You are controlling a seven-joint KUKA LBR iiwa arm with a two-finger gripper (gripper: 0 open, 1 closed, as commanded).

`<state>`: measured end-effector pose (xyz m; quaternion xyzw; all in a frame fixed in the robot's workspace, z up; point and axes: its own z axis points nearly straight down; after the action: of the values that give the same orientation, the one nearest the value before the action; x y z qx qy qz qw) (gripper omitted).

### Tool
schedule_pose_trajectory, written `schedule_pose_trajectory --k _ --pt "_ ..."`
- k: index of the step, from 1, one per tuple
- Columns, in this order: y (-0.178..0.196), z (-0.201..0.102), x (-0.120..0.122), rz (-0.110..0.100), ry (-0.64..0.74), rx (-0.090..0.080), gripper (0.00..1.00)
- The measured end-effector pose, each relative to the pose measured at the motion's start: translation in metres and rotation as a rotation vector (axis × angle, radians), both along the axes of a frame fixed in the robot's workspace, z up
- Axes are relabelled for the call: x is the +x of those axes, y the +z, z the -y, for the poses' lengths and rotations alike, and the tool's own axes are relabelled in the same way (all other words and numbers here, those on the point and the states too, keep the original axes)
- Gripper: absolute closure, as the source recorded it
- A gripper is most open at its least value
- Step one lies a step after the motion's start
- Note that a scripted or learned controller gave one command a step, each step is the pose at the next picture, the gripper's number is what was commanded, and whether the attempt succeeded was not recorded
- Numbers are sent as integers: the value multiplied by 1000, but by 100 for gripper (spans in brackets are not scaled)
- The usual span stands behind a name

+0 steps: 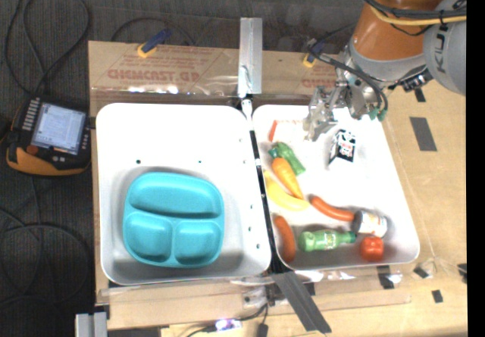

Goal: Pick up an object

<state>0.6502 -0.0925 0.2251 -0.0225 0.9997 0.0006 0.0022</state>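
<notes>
Brown desk with two white bins, end effector fingers apart and empty over right bin, carrot just below-left, small carton beside it

Grey arm, orange band.

Two white bins sit side by side: one blue tray in the left, one carrot, one green bottle and one tomato in the right.
</notes>
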Motion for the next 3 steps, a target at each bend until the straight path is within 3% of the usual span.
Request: schedule_pose_trajectory --k 1,2,3 --pt "-82 52 19 0 328 -1 100" --pt "-135 109 22 8 476 -5 100" --pt "-128 118 -6 3 357 1 100"
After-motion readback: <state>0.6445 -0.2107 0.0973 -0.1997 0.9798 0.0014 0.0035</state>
